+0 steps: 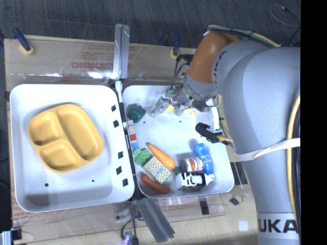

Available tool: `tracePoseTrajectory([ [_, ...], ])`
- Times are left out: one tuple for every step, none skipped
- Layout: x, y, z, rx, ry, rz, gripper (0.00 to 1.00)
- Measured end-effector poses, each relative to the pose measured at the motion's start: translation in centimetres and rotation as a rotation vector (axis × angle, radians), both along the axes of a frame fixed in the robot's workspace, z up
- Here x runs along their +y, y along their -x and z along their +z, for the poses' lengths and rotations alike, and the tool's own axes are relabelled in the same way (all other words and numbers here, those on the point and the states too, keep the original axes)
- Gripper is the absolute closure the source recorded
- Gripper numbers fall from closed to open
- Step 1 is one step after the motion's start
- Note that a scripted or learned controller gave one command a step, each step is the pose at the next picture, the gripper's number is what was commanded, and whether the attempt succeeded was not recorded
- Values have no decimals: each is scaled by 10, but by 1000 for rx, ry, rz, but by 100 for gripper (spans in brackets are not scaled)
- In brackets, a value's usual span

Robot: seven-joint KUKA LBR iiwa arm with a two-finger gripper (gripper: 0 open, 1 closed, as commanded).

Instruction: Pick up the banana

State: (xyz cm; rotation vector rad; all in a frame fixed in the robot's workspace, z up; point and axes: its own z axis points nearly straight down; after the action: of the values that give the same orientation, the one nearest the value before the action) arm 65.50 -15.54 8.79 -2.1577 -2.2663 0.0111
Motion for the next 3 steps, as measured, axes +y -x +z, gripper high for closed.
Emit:
tracePoseTrajectory([
  [2, -1, 8, 0, 1, 8, 100],
  [88, -2, 103, -11, 4, -133, 100],
  [31, 90, 1, -8, 0, 141, 100],
])
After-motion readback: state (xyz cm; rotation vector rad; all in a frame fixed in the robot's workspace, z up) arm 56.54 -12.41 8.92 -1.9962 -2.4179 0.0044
